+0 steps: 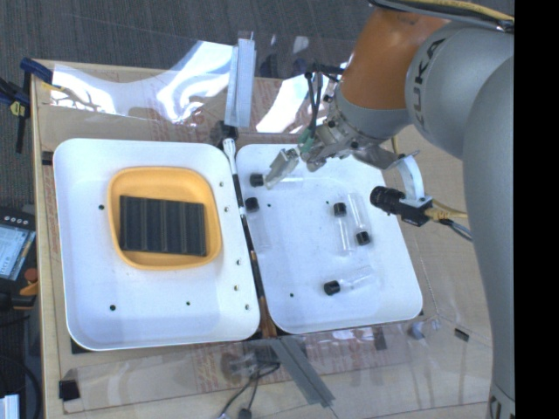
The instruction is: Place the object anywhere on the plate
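Bins [83,317]: white.
Plate [163,187]: yellow-orange rim, dark ribbed centre with vertical stripes.
Vials [348,225]: clear, black caps.
Arm [454,85]: grey, orange band.
Surface [367,382]: light wood tone.

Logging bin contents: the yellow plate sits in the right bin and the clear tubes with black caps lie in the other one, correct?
Not quite. The camera view shows the yellow plate in the left bin; the clear tubes with black caps lie in the other one, the right bin.

plate [164,219] in left bin [79,295]; three vials [351,223] in right bin [288,295].
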Action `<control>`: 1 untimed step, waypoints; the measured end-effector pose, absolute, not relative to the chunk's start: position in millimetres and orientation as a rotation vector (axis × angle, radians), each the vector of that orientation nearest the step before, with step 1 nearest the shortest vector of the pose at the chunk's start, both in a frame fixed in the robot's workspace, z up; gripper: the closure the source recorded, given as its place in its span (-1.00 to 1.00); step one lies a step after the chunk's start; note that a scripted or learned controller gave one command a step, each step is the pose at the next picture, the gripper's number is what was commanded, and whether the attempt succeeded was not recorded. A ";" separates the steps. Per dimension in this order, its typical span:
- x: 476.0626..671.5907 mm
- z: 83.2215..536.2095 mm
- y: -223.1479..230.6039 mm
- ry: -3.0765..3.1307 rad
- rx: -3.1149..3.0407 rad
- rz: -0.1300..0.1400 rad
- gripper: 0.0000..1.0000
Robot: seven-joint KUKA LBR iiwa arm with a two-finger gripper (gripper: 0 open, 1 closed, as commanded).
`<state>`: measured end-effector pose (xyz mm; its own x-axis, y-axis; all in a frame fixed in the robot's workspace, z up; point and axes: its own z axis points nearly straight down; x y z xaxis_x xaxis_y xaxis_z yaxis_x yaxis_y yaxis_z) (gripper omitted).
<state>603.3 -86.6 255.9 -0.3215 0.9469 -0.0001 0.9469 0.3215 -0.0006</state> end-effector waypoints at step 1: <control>631.9 190.9 -72.8 -2.712 -1.579 0.003 -1.00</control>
